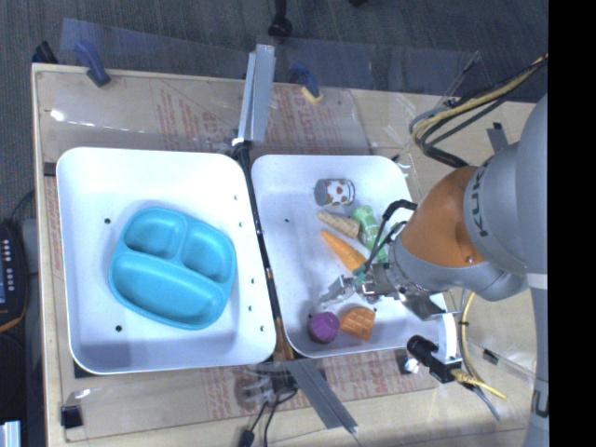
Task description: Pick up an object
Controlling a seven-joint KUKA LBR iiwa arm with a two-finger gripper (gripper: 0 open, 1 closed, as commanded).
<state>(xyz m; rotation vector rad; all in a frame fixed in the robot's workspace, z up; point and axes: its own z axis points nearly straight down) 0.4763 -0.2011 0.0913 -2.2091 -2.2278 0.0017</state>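
My gripper (350, 290) hangs low over the front part of the right bin (289, 250), with its fingers open and nothing between them. An orange carrot (342, 249) lies just behind it. Just in front of it sit a purple round piece (324, 326) and an orange-brown chunk (358, 321). Farther back lie a beige stick-like piece (337, 222), a green item (364, 220) partly under the wrist, and a small grey can with a face (333, 192).
The left bin (84, 250) holds a blue sectioned plate (173, 265). A grey divider rail (255, 91) runs up behind the gap between the bins. The arm's orange band (442, 226) overhangs the right bin's right rim.
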